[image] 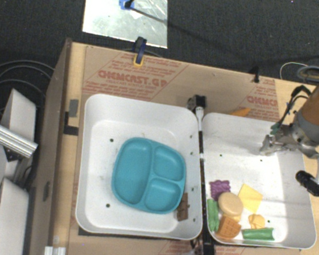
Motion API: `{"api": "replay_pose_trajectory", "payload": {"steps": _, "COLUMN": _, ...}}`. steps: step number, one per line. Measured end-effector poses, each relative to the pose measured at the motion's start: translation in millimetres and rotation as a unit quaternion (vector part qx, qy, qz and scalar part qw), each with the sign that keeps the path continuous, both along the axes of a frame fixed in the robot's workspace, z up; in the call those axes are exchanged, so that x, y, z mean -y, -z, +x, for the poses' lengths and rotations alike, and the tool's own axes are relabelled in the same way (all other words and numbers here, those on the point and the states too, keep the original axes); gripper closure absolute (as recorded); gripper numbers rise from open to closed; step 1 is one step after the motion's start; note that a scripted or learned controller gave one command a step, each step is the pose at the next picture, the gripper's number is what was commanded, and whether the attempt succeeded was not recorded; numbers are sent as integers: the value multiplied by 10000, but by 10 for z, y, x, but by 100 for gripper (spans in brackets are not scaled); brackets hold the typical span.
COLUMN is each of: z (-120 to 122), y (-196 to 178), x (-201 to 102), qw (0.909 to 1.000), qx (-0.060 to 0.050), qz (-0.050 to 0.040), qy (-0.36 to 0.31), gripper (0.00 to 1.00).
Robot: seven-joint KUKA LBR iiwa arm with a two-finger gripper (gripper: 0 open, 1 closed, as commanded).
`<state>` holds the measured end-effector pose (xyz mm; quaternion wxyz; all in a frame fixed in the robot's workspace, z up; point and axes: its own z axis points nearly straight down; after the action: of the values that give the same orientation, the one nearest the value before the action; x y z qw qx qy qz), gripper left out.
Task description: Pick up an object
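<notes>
A teal divided plate (149, 175) lies in the left bin (98, 121).

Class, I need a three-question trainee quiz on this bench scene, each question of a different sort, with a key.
1. True or false: the blue plate lies in the left bin.
2. Where is the toy food piled? A) the right bin's near-left corner B) its far-right corner C) on the plate
3. Fill in: the gripper hangs over the ___ bin.

Key: 1 true; 2 A; 3 right
</notes>
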<state>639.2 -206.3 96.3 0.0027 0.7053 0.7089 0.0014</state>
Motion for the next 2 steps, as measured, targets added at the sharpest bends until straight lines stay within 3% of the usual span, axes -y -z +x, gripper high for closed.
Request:
{"api": "replay_pose_trajectory", "payload": {"steps": 1, "z": -211, "y": -930, "x": -422, "qw": 10000, "qx": -2, "qz": 9, "qy": -8, "gripper": 100}}
{"api": "replay_pose_trajectory", "payload": {"steps": 2, "z": -291, "y": -957, "x": -1000, "qw": 10000, "qx": -24, "qz": 11, "qy": -9, "gripper": 100}}
